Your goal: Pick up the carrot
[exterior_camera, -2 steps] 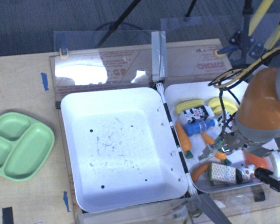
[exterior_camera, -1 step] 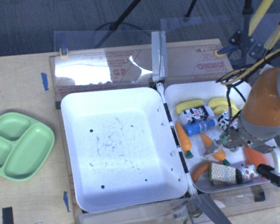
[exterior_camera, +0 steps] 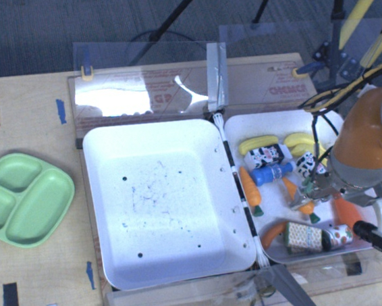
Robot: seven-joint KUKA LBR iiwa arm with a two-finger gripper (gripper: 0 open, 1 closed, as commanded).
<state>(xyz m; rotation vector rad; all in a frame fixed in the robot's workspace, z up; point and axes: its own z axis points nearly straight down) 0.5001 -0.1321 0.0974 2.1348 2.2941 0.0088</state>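
Note:
A carrot (exterior_camera: pixel 250 187), orange with a dark green stub at its near end, lies lengthwise along the left wall of the right bin (exterior_camera: pixel 269 121). My gripper (exterior_camera: pixel 309 196) hangs low over the middle of that bin, to the right of the carrot and apart from it. It sits right over some small orange pieces (exterior_camera: pixel 306 207), and a thin orange piece (exterior_camera: pixel 289 187) lies just to its left. The grey arm with its orange band (exterior_camera: pixel 369 138) covers the bin's right side.
The right bin is crowded: two yellow bananas (exterior_camera: pixel 260 143), a cow-patterned bottle (exterior_camera: pixel 267 155), a blue bottle (exterior_camera: pixel 272 173), a labelled bottle (exterior_camera: pixel 314 238) on its side, an orange item (exterior_camera: pixel 274 232) and a red-orange one (exterior_camera: pixel 347 211). The left bin (exterior_camera: pixel 162 199) adjoins it. A green divided plate (exterior_camera: pixel 23 198) lies far left.

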